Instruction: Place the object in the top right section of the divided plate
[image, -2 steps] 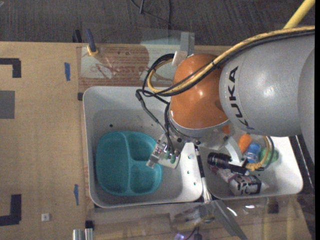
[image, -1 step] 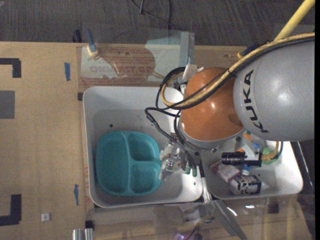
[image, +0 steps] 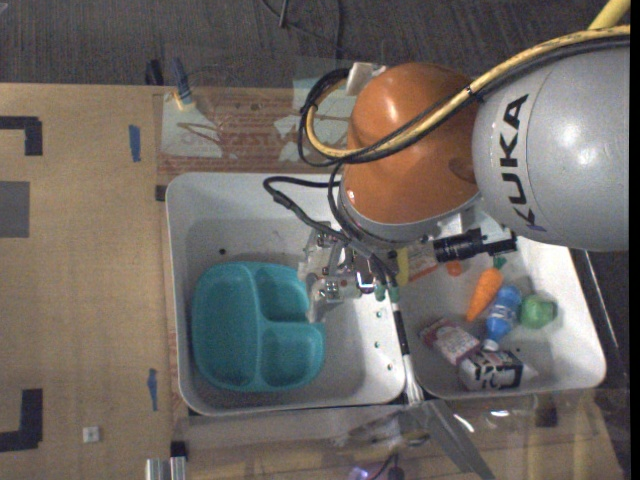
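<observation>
Camera view: the hand (image: 335, 286) hangs low in the left bin (image: 185, 228), just beside the right edge of the teal divided plate (image: 255, 326) — whether it is apart, together or clamped on anything I cannot tell, since the orange wrist and cables cover it. No object is visible in it. The loose things lie in the right bin (image: 590, 343), well apart from the hand on its right: a carrot (image: 485, 293), a blue bottle (image: 501, 313), a green ball (image: 538, 311), a red packet (image: 450, 340) and a small carton (image: 490, 370). The plate's long axis runs up-down in the picture, and its top right section (image: 283, 293) is the part nearest the hand, just to its left. Judgement — if something is carried, only a short move left remains; otherwise the pick lies rightward.
</observation>
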Robot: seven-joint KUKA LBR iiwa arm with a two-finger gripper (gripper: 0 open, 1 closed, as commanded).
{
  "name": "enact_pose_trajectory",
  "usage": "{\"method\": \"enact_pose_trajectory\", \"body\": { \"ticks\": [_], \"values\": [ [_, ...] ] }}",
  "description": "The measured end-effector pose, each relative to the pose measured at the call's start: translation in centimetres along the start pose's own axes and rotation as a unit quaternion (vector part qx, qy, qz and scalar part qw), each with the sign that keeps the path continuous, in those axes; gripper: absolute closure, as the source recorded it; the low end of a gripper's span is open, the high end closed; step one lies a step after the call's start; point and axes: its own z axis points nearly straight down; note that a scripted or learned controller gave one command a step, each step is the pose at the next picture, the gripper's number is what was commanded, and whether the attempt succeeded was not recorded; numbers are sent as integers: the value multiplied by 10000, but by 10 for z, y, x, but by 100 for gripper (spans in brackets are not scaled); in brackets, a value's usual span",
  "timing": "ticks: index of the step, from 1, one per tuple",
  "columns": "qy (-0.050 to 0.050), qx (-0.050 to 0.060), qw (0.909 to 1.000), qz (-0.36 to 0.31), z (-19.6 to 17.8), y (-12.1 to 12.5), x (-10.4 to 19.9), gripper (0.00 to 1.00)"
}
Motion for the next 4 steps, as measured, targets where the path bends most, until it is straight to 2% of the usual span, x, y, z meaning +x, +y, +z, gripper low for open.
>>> {"method": "enact_pose_trajectory", "body": {
  "ticks": [1,2,3,4],
  "values": [
    [2,-1,10000,-7,-17,37,-7,100],
    [26,6,9986,-527,42,30,16,100],
    [9,6,9940,-1093,12,-39,19,100],
    [5,-1,9948,-1019,32,-27,-3,100]
  ]
}}
